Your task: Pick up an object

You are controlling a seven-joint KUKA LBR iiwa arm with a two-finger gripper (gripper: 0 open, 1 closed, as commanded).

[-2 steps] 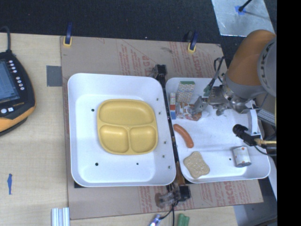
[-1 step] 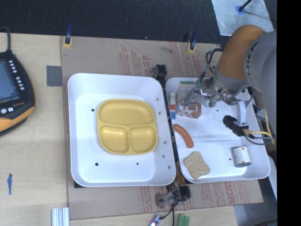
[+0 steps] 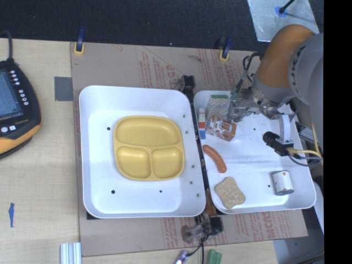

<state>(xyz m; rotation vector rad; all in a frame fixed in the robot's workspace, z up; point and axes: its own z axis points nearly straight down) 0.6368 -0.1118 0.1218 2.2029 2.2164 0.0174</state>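
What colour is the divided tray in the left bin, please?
Pale yellow tray, seen in the camera view.

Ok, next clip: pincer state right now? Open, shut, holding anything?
Pincer: cannot be told. It sits low over the colourful printed snack packet at the back of the right shallow white bin; no grasp is visible.

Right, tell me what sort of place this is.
Most likely a robotics lab test bench, not a kitchen. A grey and orange arm reaches over two white bins, a teach pendant lies on the bench, and the bins hold toy-like items: a yellow divided plate, a sausage.
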